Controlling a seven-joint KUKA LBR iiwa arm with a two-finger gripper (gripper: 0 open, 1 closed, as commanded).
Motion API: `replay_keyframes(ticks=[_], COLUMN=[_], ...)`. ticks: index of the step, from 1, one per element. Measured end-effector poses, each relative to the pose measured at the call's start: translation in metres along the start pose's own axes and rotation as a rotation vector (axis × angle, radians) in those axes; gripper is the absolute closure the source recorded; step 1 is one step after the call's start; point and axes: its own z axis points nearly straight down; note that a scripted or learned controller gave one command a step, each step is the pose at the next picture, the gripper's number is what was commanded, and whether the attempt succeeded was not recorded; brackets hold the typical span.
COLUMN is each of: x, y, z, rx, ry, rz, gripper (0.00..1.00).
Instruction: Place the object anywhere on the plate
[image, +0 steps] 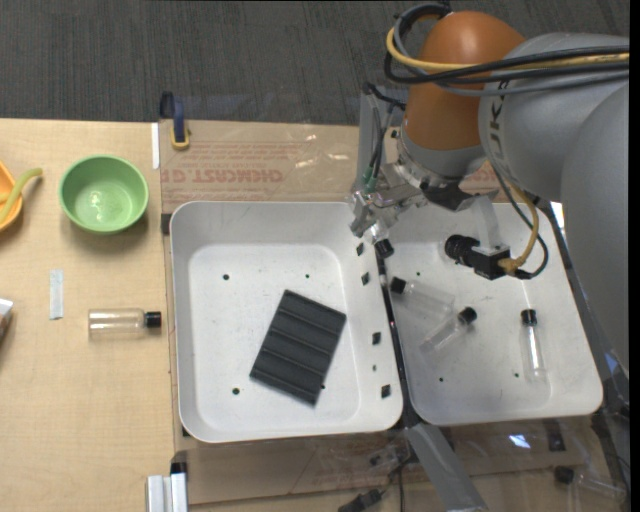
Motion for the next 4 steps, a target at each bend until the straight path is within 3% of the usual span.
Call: replay_keyframes(ticks=[1,2,3,4], x=[0.072,0.103,0.194,0.165], y=[0.045,-0.073,-0.077,-0.015], z=[-0.107,0.029,0.029,-0.005], rx=[-0.001,0.004,0.002,0.002], ry=[-0.002,-0.001,-0.001,-0.003], rz=[0.116,0.208,0.245,0.41], gripper=[1.0,1.0,1.0,1.0])
